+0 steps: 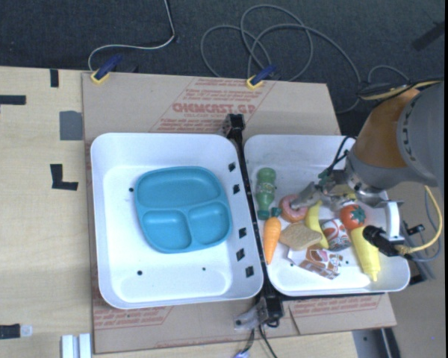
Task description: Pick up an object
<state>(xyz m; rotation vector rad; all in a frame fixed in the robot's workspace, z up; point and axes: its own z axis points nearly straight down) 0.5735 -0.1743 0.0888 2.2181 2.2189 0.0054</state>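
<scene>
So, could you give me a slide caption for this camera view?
KUKA arm's claw lowered over toy food in the right bin; a blue divided plate lies in the left bin.

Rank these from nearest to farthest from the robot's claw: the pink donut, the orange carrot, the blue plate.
From the gripper:
1. Pink donut, just beside it in the right bin.
2. Orange carrot, by that bin's left wall.
3. Blue plate, in the left bin.

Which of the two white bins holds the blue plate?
The left bin holds the blue plate; the right bin holds small toy foods instead.
</scene>
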